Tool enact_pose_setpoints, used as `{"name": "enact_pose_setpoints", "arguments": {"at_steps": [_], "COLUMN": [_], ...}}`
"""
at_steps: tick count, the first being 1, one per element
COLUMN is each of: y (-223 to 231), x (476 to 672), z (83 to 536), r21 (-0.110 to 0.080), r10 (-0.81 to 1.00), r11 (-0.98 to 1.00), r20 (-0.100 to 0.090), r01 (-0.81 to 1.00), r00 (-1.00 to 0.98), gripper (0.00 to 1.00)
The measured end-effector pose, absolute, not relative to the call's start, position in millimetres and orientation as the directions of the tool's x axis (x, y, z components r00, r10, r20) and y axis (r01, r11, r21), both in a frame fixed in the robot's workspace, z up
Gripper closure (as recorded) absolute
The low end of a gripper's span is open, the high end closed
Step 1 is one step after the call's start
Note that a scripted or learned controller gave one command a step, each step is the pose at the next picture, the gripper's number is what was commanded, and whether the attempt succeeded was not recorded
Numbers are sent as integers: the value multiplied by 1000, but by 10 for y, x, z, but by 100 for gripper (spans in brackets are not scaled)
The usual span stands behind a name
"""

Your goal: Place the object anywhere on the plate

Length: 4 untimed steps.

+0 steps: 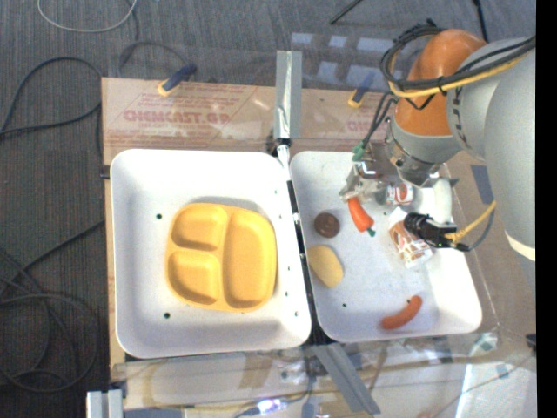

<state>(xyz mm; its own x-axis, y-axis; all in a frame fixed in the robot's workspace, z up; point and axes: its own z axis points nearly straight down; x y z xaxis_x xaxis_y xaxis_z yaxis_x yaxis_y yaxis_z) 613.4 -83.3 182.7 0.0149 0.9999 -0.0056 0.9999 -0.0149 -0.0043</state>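
Camera view, slanted down: two-finger gripper [364,200] low over right white bin [452,307], fingers closed on orange carrot-shaped toy [360,215]; yellow three-compartment plastic plate [224,256] in left white bin [130,233].

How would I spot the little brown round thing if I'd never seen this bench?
Start at the right white bin, the one the grey arm reaches into. Near its left wall, just above a pale yellow potato-like lump, lies a small dark brown disc. It is the only flat, round, dark piece there; the carrot and sausage nearby are long and reddish-orange.
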Motion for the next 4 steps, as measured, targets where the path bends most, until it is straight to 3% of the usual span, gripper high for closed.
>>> {"name": "enact_pose_setpoints", "arguments": {"at_steps": [1, 2, 3, 4], "y": [149, 847, 846, 846], "x": [5945, 5729, 5728, 5728], "z": [1831, 1818, 1817, 1817], "r21": [-5, -6, -7, -7], "r10": [992, 998, 998, 998], "r11": [-126, -56, -56, -56], "r20": [-1, -2, -2, -2], "r01": [992, 998, 998, 998], "r00": [126, 56, 56, 56], "gripper": [100, 100, 0, 0]}}
